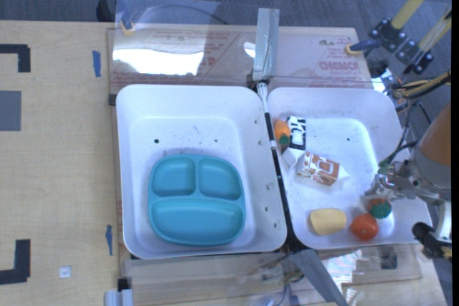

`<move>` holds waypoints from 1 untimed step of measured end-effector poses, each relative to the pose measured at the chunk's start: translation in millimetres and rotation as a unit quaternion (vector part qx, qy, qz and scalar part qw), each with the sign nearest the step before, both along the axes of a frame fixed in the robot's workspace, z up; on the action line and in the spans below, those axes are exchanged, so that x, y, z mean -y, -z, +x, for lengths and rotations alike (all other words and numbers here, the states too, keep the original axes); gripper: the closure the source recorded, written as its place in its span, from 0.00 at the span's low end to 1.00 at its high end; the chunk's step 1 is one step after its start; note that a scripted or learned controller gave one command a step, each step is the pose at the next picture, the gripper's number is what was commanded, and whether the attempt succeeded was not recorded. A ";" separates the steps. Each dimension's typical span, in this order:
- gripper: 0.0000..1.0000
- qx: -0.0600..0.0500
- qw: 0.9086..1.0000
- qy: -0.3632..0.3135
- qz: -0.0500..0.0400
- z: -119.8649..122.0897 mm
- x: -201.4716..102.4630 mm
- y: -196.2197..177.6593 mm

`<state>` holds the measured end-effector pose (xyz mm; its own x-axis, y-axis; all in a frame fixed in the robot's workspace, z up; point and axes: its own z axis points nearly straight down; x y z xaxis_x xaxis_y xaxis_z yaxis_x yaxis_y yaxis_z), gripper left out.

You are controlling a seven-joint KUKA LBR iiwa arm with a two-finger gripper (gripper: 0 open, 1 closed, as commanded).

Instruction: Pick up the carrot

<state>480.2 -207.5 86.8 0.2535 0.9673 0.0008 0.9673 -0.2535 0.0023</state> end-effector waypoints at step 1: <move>1.00 -0.001 0.981 0.196 0.000 23.9 -19.4 -25.4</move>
